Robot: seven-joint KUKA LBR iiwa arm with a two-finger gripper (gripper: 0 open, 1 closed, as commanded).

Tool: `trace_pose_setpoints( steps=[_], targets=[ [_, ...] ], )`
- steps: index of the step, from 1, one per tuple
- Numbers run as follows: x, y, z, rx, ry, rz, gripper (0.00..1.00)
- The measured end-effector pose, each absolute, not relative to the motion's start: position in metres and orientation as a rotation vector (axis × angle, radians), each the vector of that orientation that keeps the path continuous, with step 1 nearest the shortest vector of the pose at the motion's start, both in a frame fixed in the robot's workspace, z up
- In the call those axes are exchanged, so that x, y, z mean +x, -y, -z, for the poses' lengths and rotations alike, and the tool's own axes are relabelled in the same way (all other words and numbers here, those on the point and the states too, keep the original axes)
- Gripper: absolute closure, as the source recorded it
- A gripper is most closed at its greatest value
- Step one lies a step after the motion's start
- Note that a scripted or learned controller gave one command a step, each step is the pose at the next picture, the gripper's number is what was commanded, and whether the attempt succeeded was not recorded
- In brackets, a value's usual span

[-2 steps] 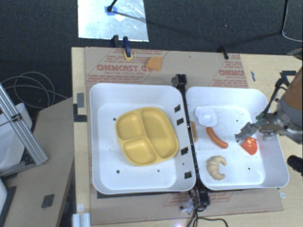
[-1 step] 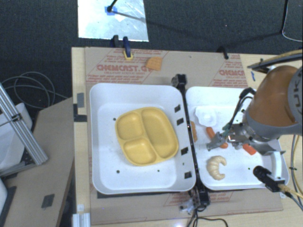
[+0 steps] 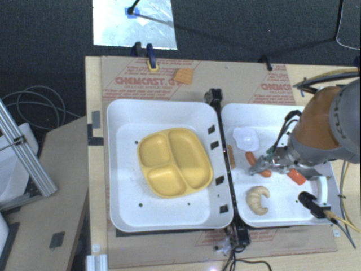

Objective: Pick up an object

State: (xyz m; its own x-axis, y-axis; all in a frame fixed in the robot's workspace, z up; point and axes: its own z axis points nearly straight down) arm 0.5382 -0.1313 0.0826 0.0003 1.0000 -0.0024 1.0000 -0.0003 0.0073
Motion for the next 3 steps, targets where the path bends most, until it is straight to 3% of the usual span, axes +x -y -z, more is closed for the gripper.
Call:
trace_pose_setpoints(
  steps=[1, 2, 3],
  targets=[
    [0.485, 0.128, -0.084, 2.223, -2.223, 0.001, 0.0],
    [0.535, 0.09, -0.286, 2.207, -2.224, -0.008, 0.0],
    [0.502, -0.023, -0.339, 2.213, -2.227, -0.006, 0.0]
  ],
)
